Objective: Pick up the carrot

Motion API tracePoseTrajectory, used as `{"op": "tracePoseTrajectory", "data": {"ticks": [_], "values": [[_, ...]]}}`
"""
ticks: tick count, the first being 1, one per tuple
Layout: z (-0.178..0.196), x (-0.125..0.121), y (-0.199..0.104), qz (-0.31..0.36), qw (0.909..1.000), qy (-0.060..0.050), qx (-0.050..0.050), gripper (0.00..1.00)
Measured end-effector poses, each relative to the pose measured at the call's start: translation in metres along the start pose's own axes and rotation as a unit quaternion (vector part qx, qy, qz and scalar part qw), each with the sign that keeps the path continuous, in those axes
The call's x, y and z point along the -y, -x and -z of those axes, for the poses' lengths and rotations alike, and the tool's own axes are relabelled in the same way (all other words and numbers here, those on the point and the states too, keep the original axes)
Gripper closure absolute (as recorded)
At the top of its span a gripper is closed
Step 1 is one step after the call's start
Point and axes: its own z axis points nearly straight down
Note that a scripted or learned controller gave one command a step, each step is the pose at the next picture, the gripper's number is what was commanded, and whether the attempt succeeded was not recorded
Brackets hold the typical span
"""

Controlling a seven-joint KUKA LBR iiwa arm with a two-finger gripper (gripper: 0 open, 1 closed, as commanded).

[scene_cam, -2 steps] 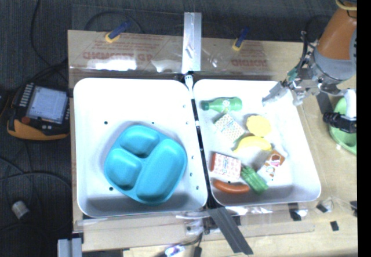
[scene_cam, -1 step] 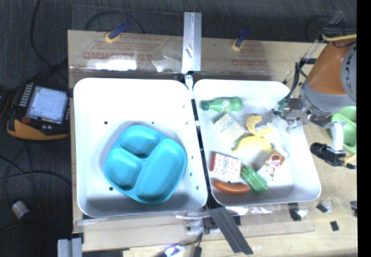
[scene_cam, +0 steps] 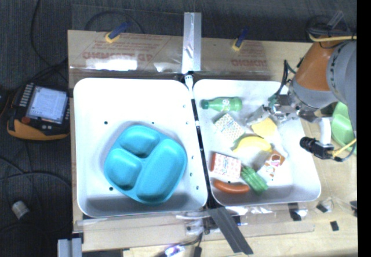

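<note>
The camera view looks down on two shallow white bins set side by side on the bench. The left bin (scene_cam: 93, 99) holds a turquoise divided plate (scene_cam: 145, 162), lying in its near half and tilted a little.

The right bin (scene_cam: 301, 163) holds a jumble of toy food. A green bottle (scene_cam: 222, 103) lies on its side at the far left corner. Just near of it sits a chequered packet (scene_cam: 229, 127). To the right of that is a yellow wedge of cheese (scene_cam: 265, 127), and just near of the cheese a yellow banana-like piece (scene_cam: 251, 143). A small red and white carton (scene_cam: 224, 165) lies at the left, beside the bin's inner wall. The carrot (scene_cam: 231, 187), a long orange-red piece, lies along the near edge of the right bin, just near of the carton. Its right end touches a green cob-like piece (scene_cam: 254, 179). Another small printed packet (scene_cam: 272, 163) rests to the right of that green piece.

The arm (scene_cam: 324, 73) comes in from the right at the far side of the right bin. The gripper (scene_cam: 277, 106) is low over the far right part of the bin, just far of the cheese and well apart from the carrot. I cannot tell whether its fingers are apart or together; nothing can be seen between them.

Left of the bins, on the dark floor, a handheld control pendant (scene_cam: 40, 108) lies with its screen lit.
</note>
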Motion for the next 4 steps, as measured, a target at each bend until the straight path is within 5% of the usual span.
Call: {"op": "tracePoseTrajectory", "data": {"ticks": [1,2,3,4], "values": [[-0.003,-0.004,0.002,0.052,0.9986,0.001,-0.001,0.0],[0.002,-0.004,0.002,0.053,0.9986,0.003,0.001,1.0],[0.002,-0.004,0.001,0.054,0.9985,0.002,0.0,0.0],[-0.003,0.025,0.003,0.115,0.9933,0.008,0.002,0.0]]}}
